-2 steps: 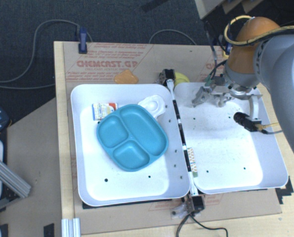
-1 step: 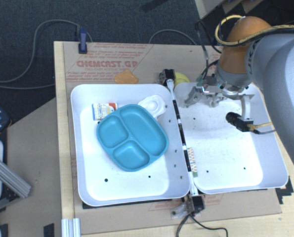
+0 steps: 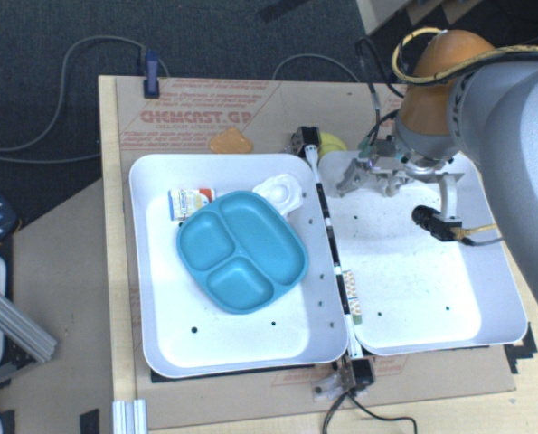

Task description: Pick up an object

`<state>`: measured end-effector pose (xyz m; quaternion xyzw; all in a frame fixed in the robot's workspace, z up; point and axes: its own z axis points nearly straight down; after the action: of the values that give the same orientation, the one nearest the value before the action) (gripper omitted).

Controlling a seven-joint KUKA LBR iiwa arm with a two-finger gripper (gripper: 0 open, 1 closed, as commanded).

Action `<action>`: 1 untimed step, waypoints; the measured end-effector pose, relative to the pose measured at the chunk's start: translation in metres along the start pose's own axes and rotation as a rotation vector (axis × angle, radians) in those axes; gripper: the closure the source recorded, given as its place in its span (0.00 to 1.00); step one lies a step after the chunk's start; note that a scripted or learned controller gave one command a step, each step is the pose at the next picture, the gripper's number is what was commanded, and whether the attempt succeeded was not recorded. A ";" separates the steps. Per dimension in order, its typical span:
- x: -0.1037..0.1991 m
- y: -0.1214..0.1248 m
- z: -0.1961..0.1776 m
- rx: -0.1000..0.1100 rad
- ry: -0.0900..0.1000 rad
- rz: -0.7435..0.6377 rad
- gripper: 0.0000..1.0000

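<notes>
Camera view, arm [image 3: 486,89] bent over right bin [image 3: 431,278], pincer [image 3: 374,175] state unclear, near far rim.

my arm [image 3: 508,143] is grey, with an orange band [image 3: 440,80] above the wrist and a yellow cable looped over it. my gripper [image 3: 377,172] is dull silver metal, with a black piece just right of it. the two bins, left bin [image 3: 160,315] and right bin [image 3: 431,328], are white with a few small black dots. in the left bin lies a sky-blue divided tray [image 3: 241,250]; above the tray, a white cup [image 3: 279,193], and to the tray's upper left a small white packet [image 3: 189,201] with red and blue print. the bench board [image 3: 205,111] beyond the tray is tan with faded red lettering, an orange lump [image 3: 231,140] on it. farther up, the floor [image 3: 33,52] is dark blue-grey carpet.
</notes>
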<state>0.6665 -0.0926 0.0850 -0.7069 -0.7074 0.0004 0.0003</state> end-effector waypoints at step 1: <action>0.000 0.000 0.000 0.000 0.000 0.000 0.00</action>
<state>0.6665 -0.0925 0.0849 -0.7067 -0.7075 0.0005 0.0002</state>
